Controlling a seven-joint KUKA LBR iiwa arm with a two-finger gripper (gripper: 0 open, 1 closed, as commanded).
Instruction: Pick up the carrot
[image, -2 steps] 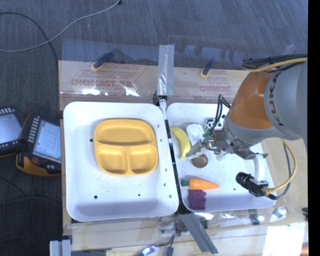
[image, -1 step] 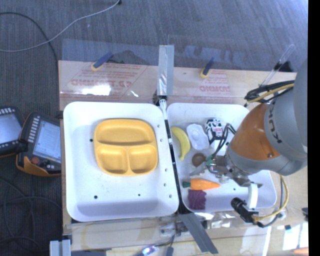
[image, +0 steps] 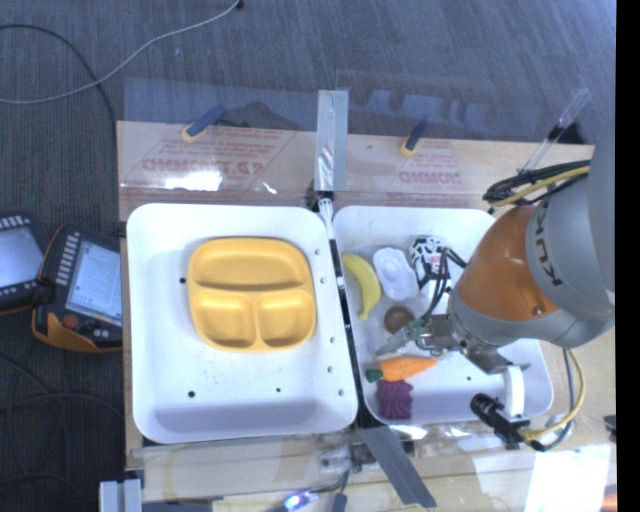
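The carrot (image: 408, 368), orange with a green stub at its left end, lies on the floor of the right bin (image: 520, 395), near the front. My gripper (image: 428, 336) hangs just above and slightly behind the carrot's right half, under the orange-banded wrist. Nothing shows as lifted off the bin floor.
A bunch of purple grapes (image: 395, 399) lies just in front of the carrot. Behind it are a brown round piece (image: 397, 318), a yellow banana (image: 364, 283), a white object (image: 396, 272) and a black-and-white item (image: 427, 250). The left bin (image: 160, 400) holds a yellow divided plate (image: 252, 292).
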